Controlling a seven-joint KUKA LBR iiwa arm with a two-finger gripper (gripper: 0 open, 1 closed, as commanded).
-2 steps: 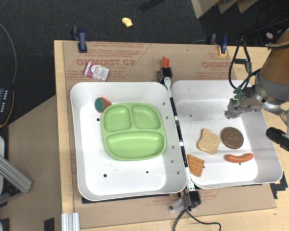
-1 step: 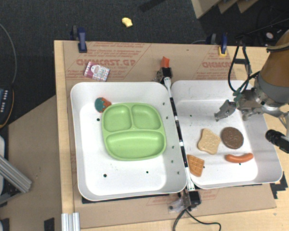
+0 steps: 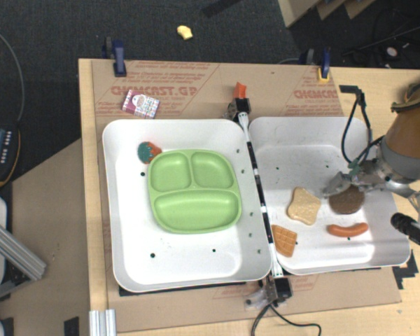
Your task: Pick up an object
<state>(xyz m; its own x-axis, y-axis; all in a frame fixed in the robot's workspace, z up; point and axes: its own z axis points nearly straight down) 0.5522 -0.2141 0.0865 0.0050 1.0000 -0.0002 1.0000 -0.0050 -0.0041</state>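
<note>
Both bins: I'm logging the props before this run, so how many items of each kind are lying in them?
Green divided plate: 1
Small red-and-teal toy: 1
Bread slice: 1
Waffle piece: 1
Brown patty: 1
Sausage: 1
Total: 6

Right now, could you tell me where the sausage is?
The sausage lies in the right bin, near its front right corner, just below the brown patty.

**What I can't make out**

My arm (image 3: 409, 142) is cut off at the three o'clock edge. My gripper (image 3: 346, 184) covers part of the brown patty (image 3: 347, 201), at its twelve o'clock side; my fingertips blur together.
</note>
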